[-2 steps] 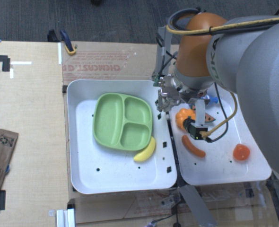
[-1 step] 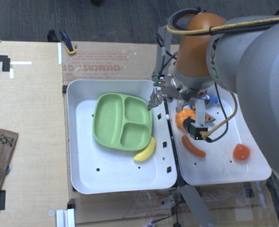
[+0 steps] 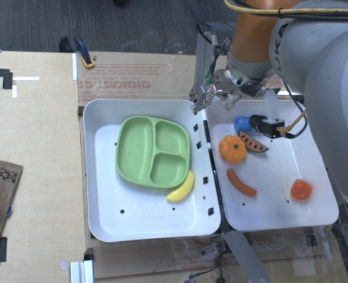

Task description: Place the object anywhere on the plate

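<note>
My two-finger gripper (image 3: 204,101), grip state unclear, hovers upper-centre over the bins' shared rim; descending risks clipping the green sectioned plastic plate (image 3: 153,152).

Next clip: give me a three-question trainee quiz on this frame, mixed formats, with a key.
1. True or false: the banana lies inside the plate.
2. Which bin holds the sausage? A. left bin B. right bin C. neither
3. Fill in: the plate has ___ compartments.

Key:
1. False; the banana lies in the left bin, against the plate's lower right edge.
2. B; it lies there with the pumpkin, the tomato and the watermelon slice.
3. Three.
</note>
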### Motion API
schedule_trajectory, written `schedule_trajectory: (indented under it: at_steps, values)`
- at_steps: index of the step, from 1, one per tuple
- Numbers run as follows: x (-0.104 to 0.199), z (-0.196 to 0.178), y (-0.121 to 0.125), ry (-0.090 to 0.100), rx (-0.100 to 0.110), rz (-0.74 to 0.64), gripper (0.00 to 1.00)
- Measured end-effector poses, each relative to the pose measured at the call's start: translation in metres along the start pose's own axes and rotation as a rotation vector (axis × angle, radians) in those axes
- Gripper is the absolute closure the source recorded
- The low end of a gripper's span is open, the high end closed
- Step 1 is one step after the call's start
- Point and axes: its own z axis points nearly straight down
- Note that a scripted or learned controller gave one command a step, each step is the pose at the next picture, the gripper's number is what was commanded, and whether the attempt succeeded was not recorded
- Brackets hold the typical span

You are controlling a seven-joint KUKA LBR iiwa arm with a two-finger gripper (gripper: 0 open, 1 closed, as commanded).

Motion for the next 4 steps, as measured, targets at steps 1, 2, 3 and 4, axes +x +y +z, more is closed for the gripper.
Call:
schedule_trajectory:
  at_steps: [1,2,3,4]
  values:
    - [-0.001,-0.007,0.000,-0.002,0.002,-0.002,1.00]
    - [0.078,0.045,0.011,0.002,0.003,-0.010,1.00]
    - [0.019,0.013,0.003,0.000,0.000,0.115,1.00]
    - [0.050,0.014,-0.076,0.002,0.003,-0.024,1.00]
